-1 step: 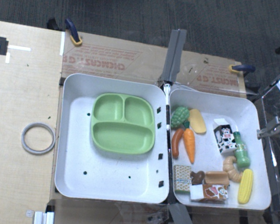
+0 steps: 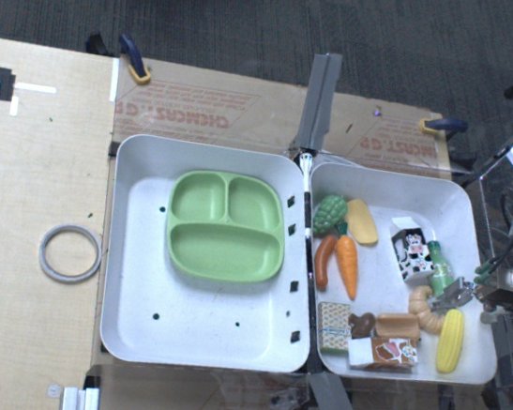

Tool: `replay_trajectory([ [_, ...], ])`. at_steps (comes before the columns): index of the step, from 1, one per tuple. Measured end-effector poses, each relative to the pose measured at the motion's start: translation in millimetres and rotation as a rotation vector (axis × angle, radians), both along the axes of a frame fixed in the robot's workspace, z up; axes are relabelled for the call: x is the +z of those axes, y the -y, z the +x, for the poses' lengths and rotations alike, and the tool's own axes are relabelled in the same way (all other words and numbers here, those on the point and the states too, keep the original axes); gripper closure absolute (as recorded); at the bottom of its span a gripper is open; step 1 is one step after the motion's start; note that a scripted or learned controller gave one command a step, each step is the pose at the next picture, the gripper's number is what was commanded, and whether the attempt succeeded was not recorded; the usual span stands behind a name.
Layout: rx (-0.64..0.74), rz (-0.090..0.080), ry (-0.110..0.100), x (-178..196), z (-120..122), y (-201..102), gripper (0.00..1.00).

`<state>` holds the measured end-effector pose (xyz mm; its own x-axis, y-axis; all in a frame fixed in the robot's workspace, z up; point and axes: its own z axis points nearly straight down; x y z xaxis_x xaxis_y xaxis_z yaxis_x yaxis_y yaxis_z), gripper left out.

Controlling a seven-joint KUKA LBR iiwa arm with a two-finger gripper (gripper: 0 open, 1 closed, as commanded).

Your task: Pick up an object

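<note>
You have two white bins: the left bin (image 2: 126, 257) carries a pale green divided plate (image 2: 227, 227), one solid colour throughout. Take that plate as your landmark. In the right bin (image 2: 460, 370), just right of the plate, you see dark green toy broccoli (image 2: 330, 213) and two orange carrots (image 2: 347, 264). Right of the broccoli lies a pale yellow piece (image 2: 362, 221). Farther right of the plate sits a small carton (image 2: 410, 252) patterned in black and white blotches, like cowhide. Farthest right is a bright yellow corn cob (image 2: 450, 339). Left of the plate, on the light tan surface (image 2: 24, 176), rests a grey tape ring (image 2: 70, 252).
</note>
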<state>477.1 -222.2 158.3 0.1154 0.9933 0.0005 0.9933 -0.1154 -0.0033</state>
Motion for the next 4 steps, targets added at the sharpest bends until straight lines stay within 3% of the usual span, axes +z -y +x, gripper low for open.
replay_trajectory([
  [1,0.241,-0.001,0.003,-14,65,-10,0.0],
  [2,0.239,-0.001,0.003,-5,66,-9,1.0],
  [3,0.239,-0.002,0.003,-5,66,-9,0.0],
  [4,0.238,-0.002,0.002,4,66,-9,1.0],
])
